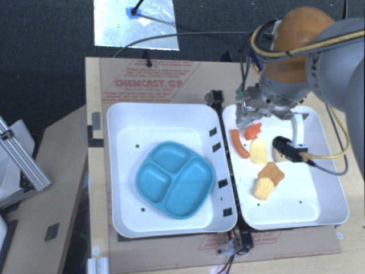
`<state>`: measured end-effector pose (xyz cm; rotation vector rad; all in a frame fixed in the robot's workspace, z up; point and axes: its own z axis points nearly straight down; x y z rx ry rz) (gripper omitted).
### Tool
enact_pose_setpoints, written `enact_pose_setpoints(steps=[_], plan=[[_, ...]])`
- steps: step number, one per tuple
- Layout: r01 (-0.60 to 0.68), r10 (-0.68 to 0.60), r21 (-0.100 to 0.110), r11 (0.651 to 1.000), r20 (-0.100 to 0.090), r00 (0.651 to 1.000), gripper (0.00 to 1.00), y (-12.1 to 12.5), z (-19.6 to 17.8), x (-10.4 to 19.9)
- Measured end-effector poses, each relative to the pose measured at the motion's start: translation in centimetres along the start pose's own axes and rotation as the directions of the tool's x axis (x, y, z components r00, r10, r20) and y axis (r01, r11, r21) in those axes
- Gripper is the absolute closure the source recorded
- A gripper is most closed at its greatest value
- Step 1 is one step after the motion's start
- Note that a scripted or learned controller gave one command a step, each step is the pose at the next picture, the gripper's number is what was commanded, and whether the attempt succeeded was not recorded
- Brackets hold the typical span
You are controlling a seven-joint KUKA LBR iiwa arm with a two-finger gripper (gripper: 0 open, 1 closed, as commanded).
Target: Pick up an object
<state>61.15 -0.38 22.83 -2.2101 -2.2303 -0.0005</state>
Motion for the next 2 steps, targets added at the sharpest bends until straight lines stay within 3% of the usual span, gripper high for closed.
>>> enact_pose_setpoints(steps=[2], plan=[[0.002, -0.002, 0.0, 1.0, -0.001, 1.0, 1.0, -3.1, -0.2, 11.0]])
